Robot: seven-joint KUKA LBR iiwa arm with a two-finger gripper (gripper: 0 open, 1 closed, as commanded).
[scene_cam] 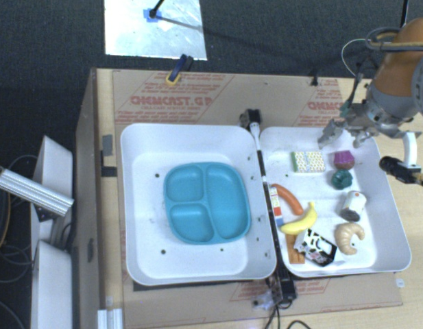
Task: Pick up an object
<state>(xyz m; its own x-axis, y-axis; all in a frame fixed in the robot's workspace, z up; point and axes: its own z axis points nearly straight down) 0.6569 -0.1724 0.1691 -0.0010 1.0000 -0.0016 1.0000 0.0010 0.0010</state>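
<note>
Fingers point(343, 133) spread wide, empty, above right bin's point(396, 249) far edge. Magenta block point(344, 159) just beside teal ball point(342, 179); likely to nudge one while closing on the other.

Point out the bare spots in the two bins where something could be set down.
Left bin: bare white floor runs all round the blue plate, widest along the far wall. Right bin: a bare strip at the far wall, beyond the patterned block. Its near half is crowded: carrot, banana, croissant.
</note>
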